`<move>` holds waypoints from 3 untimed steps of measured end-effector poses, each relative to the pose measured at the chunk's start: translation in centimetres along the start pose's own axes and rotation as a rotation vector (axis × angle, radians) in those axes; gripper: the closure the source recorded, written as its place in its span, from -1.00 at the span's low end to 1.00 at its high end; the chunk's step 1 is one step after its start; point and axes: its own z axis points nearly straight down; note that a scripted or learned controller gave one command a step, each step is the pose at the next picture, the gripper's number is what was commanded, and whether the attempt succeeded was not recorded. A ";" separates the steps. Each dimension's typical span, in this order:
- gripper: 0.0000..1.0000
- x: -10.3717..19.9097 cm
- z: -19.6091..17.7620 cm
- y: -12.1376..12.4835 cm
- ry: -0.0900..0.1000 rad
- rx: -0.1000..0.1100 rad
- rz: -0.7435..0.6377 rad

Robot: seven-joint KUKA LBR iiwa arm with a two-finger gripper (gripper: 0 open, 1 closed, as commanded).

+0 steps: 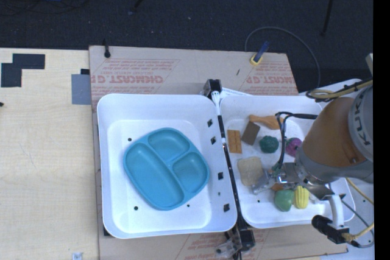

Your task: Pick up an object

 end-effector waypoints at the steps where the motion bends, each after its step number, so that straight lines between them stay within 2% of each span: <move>1: 1.00 0.0 -0.9 0.1 0.004 0.001 0.004; 2: -1.00 0.0 -0.9 0.1 0.004 0.001 0.004; 3: -1.00 1.3 0.0 5.6 -0.001 -0.003 -0.003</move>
